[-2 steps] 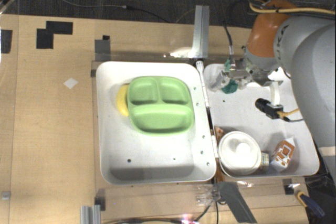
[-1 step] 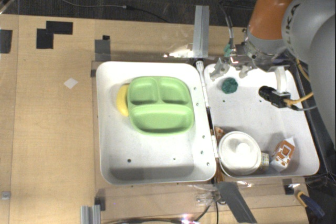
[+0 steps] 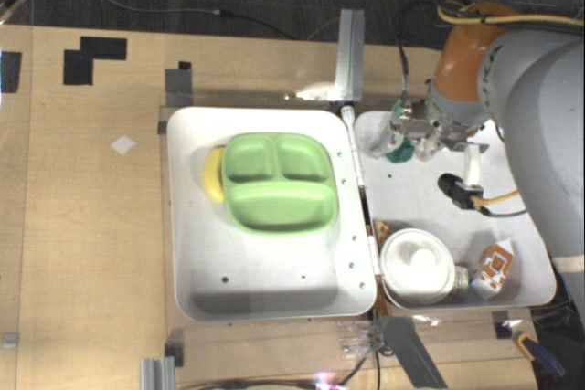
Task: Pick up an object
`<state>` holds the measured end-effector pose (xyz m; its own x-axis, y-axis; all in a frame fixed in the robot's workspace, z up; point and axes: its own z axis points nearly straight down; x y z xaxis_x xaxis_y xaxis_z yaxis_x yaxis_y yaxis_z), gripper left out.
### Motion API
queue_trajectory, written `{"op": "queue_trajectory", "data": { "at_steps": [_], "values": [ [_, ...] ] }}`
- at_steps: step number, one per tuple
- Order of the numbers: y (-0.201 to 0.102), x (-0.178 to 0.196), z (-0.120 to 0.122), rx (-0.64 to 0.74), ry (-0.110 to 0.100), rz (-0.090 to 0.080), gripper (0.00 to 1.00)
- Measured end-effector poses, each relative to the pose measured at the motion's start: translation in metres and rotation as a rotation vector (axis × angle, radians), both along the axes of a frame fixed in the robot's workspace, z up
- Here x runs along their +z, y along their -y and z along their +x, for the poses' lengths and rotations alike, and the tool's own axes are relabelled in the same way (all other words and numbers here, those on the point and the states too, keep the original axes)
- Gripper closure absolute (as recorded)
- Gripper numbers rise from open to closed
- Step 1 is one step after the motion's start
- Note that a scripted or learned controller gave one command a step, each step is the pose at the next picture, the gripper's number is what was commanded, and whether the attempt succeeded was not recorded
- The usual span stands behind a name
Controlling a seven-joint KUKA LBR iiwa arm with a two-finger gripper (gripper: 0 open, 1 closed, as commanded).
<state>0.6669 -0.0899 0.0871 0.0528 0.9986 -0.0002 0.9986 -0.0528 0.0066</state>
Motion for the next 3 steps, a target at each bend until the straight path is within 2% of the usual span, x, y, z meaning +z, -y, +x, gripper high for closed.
{"op": "queue_trajectory", "data": {
  "at_steps": [1, 2, 3],
  "values": [
    [-0.001, 0.012, 0.002, 0.006, 0.005, -0.001, 1.00],
    [0.000, 0.000, 0.003, 0.028, -0.006, 0.000, 1.00],
    [-0.052, 0.099, -0.045, 0.029, -0.001, 0.001, 1.00]
  ]
}}
